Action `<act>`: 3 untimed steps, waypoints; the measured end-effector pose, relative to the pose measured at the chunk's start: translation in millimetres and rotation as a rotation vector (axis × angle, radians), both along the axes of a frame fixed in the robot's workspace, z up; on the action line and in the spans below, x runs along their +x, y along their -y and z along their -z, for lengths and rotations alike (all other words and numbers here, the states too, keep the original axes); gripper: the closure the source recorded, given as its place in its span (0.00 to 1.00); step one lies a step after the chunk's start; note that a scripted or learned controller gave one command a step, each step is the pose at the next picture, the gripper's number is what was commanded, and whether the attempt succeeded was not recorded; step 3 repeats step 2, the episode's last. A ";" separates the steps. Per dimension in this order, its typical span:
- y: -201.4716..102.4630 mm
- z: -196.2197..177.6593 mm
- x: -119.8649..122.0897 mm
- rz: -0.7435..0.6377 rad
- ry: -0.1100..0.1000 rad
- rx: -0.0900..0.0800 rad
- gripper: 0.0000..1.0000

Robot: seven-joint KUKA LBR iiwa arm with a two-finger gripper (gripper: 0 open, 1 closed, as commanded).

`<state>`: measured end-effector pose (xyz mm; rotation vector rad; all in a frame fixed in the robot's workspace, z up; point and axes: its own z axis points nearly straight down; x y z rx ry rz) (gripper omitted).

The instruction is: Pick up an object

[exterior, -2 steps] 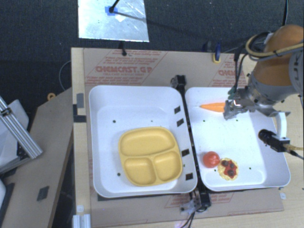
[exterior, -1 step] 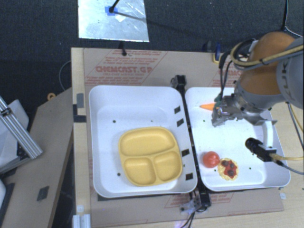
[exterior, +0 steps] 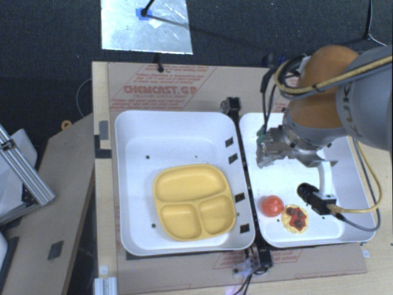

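Red lettering reading "CHEMCAST" ran across the brown board [exterior: 163, 85] under the bins, with smaller red print around it too fine to read. The likeliest things to pick were a small round red-orange object [exterior: 272, 205], like a toy tomato, and beside it a flat yellow piece with red patches [exterior: 296, 219], like a toy pizza slice; both lay on the floor of the right bin [exterior: 350, 229] near its front edge, the red one closer to the divide between the bins. In the left bin [exterior: 138, 183] lay a yellow tray with three compartments [exterior: 194, 201]. The gripper [exterior: 270, 151] hung over the right bin, behind the red object and apart from it; whether it was spread or closed could not be told. Behind the board a shiny metal sheet [exterior: 146, 17] lay on dark carpet [exterior: 49, 35].
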<state>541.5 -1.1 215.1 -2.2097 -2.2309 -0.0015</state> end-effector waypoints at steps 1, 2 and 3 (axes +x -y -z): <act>-49.3 5.4 -20.0 0.000 -0.002 0.000 1.00; -104.8 -12.9 -30.7 -0.002 0.002 0.001 1.00; -104.8 -12.9 -30.7 -0.002 0.002 0.001 1.00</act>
